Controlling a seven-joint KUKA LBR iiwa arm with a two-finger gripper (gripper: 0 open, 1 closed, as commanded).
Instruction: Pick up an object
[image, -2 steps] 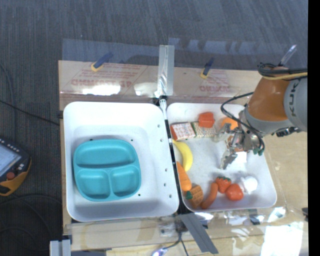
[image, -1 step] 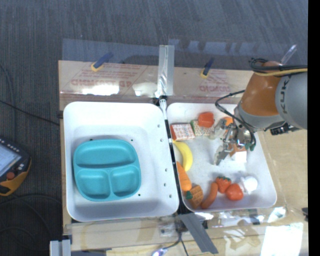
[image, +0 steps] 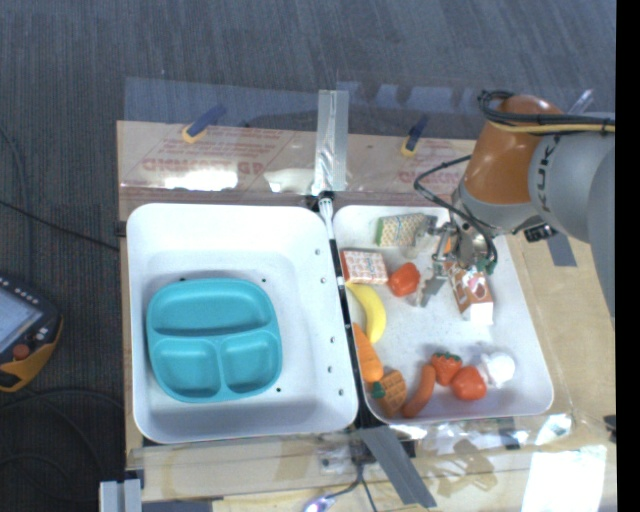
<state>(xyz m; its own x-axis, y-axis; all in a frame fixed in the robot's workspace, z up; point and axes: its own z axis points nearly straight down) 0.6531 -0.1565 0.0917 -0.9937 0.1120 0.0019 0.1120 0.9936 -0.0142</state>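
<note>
Grey two-finger gripper (image: 447, 272) poised in right white bin (image: 530, 345), beside small red-and-white carton (image: 473, 294); grip state unclear; next: descend, clamp.

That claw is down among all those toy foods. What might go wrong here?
The gripper sits between the orange-red toy and the small carton, so it may nudge either instead of grasping. It is also low over the right bin, so pressing further may jam it against the floor.
</note>
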